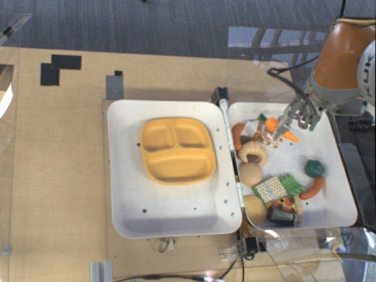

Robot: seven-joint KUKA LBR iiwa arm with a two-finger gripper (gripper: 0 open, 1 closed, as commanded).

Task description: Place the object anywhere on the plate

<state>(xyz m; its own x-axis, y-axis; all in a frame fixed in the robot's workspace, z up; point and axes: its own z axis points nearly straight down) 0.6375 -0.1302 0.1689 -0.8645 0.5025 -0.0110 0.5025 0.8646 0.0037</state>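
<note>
A yellow plate (pixel 176 150) with three compartments lies in the left bin (pixel 126 175). The right bin (pixel 335 207) holds a jumble of toy food: an orange carrot (pixel 281 131), a red sausage (pixel 237 135), a tan pretzel-like piece (pixel 253 152), a round beige ball (pixel 251 173), a green broccoli (pixel 314 168) and a second sausage (pixel 314 188). My gripper (pixel 286 129) hangs low over the carrot at the back of the right bin, its fingers pointing down-left. Whether anything sits between them cannot be made out.
Nearer the front of the right bin lie a checkered waffle piece (pixel 270 188), a green block (pixel 291 184), a yellow lemon-like shape (pixel 255 206), a pizza slice (pixel 286 203) and a black item (pixel 281 217). A ridge (pixel 230 151) divides the two bins.
</note>
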